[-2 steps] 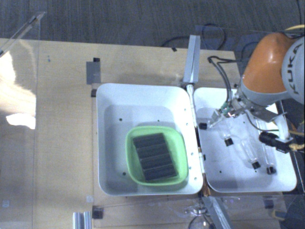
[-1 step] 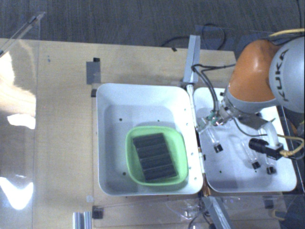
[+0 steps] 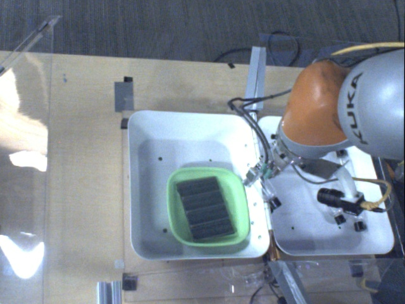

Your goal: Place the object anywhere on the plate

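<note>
A green square plate (image 3: 238, 189) with raised sides lies in the left bin (image 3: 149, 170), toward its front right corner. A dark grey ridged rectangular object (image 3: 204, 208) rests flat on the plate, covering most of its floor. My gripper (image 3: 261, 173) is at the divide between the two bins, just past the plate's right rim and apart from the dark object. The grey arm with its orange band (image 3: 313, 109) hangs above it and hides most of the gripper body.
The right bin (image 3: 304, 233) sits under the arm. A black cable fitting (image 3: 335, 198) and small dark parts (image 3: 357, 223) lie over its right side. A metal post (image 3: 256, 75) stands behind the bins, with cables running down to the wrist.
</note>
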{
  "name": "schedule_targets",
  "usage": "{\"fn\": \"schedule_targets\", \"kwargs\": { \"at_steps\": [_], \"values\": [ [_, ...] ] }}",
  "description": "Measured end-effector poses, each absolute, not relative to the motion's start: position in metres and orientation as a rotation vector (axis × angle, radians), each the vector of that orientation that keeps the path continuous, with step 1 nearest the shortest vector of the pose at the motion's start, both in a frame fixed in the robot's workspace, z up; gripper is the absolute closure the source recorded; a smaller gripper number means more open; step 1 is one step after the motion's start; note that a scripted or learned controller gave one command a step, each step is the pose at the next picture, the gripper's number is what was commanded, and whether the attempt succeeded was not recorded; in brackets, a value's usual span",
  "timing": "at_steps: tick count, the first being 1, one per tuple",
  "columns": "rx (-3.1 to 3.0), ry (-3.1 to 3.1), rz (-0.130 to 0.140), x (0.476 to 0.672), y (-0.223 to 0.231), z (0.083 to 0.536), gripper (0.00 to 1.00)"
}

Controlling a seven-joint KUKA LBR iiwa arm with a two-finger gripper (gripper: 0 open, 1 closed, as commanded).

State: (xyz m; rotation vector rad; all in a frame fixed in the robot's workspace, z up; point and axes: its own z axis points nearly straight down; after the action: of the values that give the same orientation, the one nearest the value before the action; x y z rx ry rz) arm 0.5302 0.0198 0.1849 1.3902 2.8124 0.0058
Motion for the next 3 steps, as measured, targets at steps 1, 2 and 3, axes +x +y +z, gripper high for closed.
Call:
{"fn": "schedule_targets", "kwargs": {
  "at_steps": [1,2,3],
  "values": [
    [1.391,2.811,0.006,0.530,0.019,0.185,0.00],
    [1.351,2.824,0.007,0.520,-0.048,0.245,0.00],
    [1.214,2.880,0.007,0.559,-0.087,0.388,0.00]
  ]
}}
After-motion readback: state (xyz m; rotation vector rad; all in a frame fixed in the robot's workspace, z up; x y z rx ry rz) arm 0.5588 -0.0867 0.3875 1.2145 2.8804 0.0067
